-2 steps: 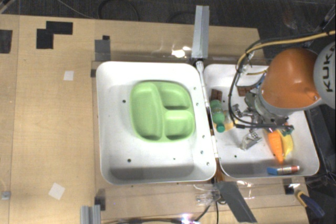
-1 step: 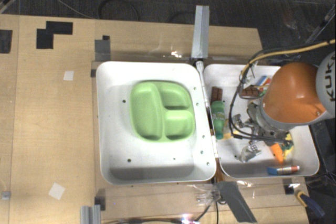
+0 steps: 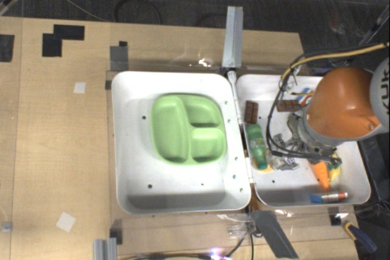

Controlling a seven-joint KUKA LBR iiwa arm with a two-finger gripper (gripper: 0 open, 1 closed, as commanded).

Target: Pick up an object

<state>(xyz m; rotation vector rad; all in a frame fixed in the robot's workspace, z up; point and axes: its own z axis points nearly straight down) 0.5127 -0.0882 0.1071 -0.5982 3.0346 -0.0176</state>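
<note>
The hand (image 3: 297, 155) hung low in the right bin (image 3: 359, 192), its grip impossible to tell, just beside a green bottle (image 3: 258, 146) that looked light, stiff and slick, best taken across its narrow middle

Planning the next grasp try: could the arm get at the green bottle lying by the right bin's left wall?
Probably yes. The green bottle lies uncovered in the right bin, just left of the wrist, with nothing on top. The bin's left wall and the brown block sit close, which may crowd the approach.
</note>
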